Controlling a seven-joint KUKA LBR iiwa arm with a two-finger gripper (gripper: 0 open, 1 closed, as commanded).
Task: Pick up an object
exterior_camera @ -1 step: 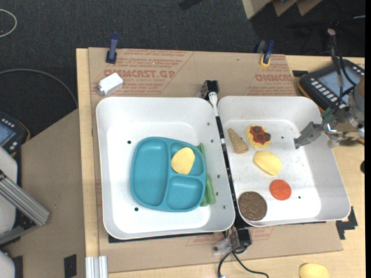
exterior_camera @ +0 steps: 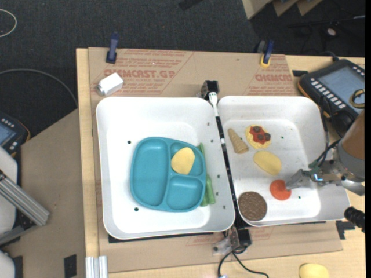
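Two shallow white bins side by side on a cardboard-covered surface (exterior_camera: 174,68).

Left bin (exterior_camera: 116,155): teal divided plate (exterior_camera: 153,175) lying flat, three compartments. Yellow, rounded piece, possibly a toy lemon (exterior_camera: 183,161), resting in the upper right compartment. Green item (exterior_camera: 207,184) wedged just beside the plate's right edge, mostly hidden; type not readable.

Right bin (exterior_camera: 301,114): tan cone-shaped piece (exterior_camera: 236,141) near the left wall, pointed end toward the far side. Small pizza-like toy with red toppings (exterior_camera: 258,136) just right of the cone. Pale yellow potato-shaped object (exterior_camera: 267,162) below the pizza toy, apart from it. Round dark brown cookie-like disc (exterior_camera: 253,205) at the near left corner. Red-orange rounded object (exterior_camera: 280,190) between the disc and the arm, on the bin floor.

Arm entering from the right, low over the right bin. End effector (exterior_camera: 298,179) reaching left, tip just beside the red-orange object on its right, perhaps touching it. Cannot tell whether released or clenched: finger detail too small and blurred. Nothing seen between the fingers; red-orange object appears to sit on the bin floor, not lifted.

Elsewhere: white block (exterior_camera: 110,84) on the surface at the far left corner; blue clamp (exterior_camera: 112,49) and yellow-blue clamp (exterior_camera: 266,52) on the far edge; teach pendant (exterior_camera: 333,86) at right.
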